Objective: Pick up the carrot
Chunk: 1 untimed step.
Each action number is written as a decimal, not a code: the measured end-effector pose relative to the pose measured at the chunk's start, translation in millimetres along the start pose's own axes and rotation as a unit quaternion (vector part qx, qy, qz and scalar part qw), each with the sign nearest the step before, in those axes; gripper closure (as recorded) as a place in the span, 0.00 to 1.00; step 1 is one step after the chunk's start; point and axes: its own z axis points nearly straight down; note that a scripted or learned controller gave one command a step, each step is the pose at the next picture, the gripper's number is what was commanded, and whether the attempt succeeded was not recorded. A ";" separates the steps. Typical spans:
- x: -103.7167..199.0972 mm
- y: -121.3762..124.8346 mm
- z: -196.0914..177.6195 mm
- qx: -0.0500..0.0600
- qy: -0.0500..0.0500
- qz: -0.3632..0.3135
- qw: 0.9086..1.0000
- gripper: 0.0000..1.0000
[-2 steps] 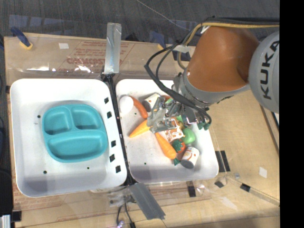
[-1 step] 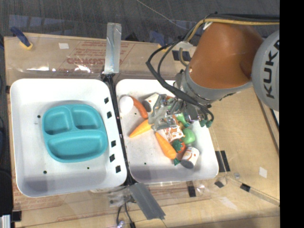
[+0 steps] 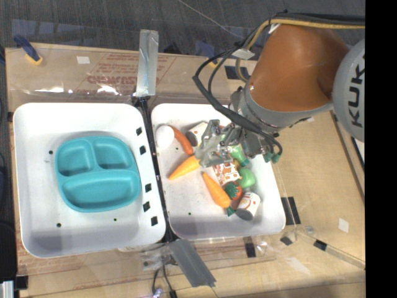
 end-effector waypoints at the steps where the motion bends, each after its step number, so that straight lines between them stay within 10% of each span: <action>1: -1.5 0.3 -11.0 0.001 -0.002 -0.002 1.000 1.00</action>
